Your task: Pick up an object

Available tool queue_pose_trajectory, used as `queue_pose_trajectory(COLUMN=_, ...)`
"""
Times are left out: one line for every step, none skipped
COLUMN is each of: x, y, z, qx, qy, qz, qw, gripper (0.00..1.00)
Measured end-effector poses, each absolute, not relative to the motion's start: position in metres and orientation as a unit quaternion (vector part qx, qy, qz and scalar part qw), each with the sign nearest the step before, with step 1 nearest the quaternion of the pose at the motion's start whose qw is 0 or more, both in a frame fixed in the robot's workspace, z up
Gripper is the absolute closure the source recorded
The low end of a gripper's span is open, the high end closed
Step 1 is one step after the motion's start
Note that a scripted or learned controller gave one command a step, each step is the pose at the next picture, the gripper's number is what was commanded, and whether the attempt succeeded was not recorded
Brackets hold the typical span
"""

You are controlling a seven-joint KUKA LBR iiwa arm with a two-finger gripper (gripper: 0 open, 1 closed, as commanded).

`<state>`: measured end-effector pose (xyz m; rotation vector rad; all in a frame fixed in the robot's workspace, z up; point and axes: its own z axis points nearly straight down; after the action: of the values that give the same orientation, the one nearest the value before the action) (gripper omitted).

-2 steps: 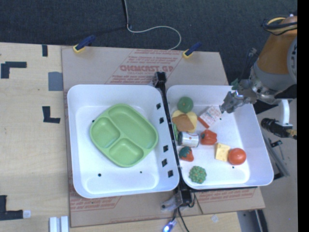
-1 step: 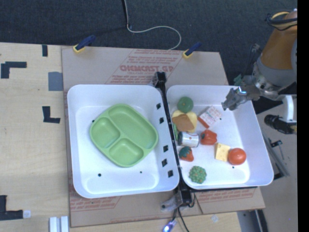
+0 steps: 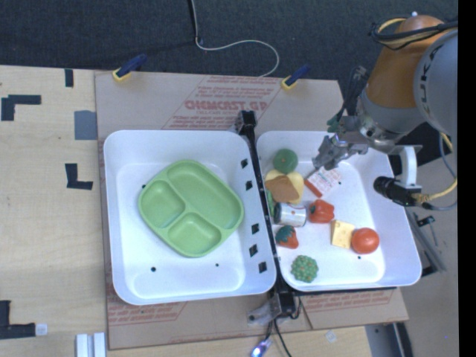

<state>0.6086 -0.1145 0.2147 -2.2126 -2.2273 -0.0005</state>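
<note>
Above the right bin point(image 3: 387, 270), the tool point(image 3: 327, 158) hangs low over its upper part, and whether it is open or closed cannot be told from this angle. Just below the tool lies a small white and red packet point(image 3: 323, 181), touching or nearly touching it; nothing is visibly gripped. Left of the packet sit a green ball point(image 3: 284, 160) and a yellow and brown piece point(image 3: 284, 186). Further below the packet are a silver can point(image 3: 291, 214), a red pepper point(image 3: 321, 212), a yellow cheese wedge point(image 3: 341, 234), a tomato point(image 3: 364, 240) and a broccoli floret point(image 3: 303, 268). Well left of the packet, the left bin point(image 3: 126, 199) holds a green divided plate point(image 3: 190, 207).
</note>
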Motion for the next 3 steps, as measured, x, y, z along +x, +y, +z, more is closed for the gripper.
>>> queue_pose_trajectory(x=0.61, y=-0.068, z=0.215, qx=-0.705, qy=-0.709, qz=-0.0001, qw=0.001, gripper=1.0)
queue_pose_trajectory(x=0.611, y=-0.053, z=0.235, qx=-0.706, qy=-0.708, qz=-0.0005, qw=0.0, gripper=1.0)
queue_pose_trajectory(x=0.61, y=-0.065, z=0.228, qx=-0.707, qy=-0.707, qz=0.0013, qw=0.0, gripper=1.0)
